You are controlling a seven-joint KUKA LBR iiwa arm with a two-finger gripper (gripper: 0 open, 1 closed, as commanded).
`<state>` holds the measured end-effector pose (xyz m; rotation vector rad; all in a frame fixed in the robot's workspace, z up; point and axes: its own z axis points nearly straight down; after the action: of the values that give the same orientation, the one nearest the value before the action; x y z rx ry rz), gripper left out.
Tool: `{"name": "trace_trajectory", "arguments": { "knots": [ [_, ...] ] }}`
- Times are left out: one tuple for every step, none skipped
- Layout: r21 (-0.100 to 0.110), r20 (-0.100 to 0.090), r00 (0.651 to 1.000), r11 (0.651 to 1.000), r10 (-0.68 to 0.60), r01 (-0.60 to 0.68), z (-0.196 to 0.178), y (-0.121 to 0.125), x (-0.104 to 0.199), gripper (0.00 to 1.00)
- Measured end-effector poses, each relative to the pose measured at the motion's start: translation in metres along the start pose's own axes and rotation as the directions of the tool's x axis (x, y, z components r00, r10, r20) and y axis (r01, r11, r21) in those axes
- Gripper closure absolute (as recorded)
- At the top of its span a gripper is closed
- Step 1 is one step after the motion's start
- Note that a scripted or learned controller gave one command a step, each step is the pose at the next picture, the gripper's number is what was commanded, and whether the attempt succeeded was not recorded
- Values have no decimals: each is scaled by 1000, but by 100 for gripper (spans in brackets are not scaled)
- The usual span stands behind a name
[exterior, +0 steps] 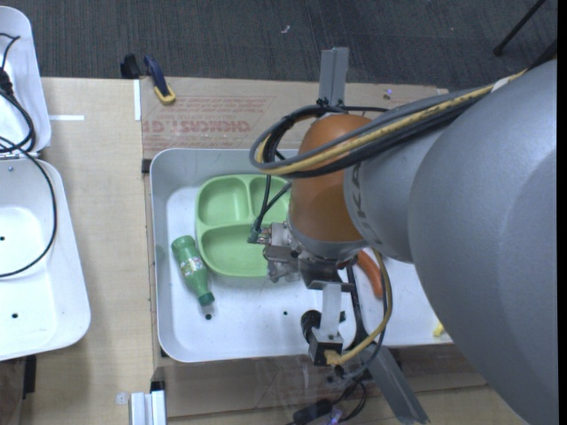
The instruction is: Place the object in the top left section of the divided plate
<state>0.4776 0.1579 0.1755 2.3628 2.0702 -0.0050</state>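
A light green divided plate (227, 209) lies in the right-hand white bin (163, 237), with its right part hidden under my arm. A green plastic bottle (191, 269) lies on the bin floor just left of the plate, cap toward the front. My gripper (282, 262) hangs below the orange wrist band over the plate's lower right edge, mostly covered by the wrist. A slim orange object (374, 274) lies on the bin floor to the right, partly behind cables.
A second white bin (35, 264) stands at the left with a black cable (27, 131) looping over it. Cardboard (204, 118) lies under the right bin, with a blue and yellow clamp (159, 81) behind. A small yellow bit (438, 329) sits at the bin's right.
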Motion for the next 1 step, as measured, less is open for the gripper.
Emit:
{"name": "trace_trajectory", "arguments": {
  "knots": [
    [0, 1, 996, 996, -91, 91, -65, 81, -28, 100]
  ]
}}
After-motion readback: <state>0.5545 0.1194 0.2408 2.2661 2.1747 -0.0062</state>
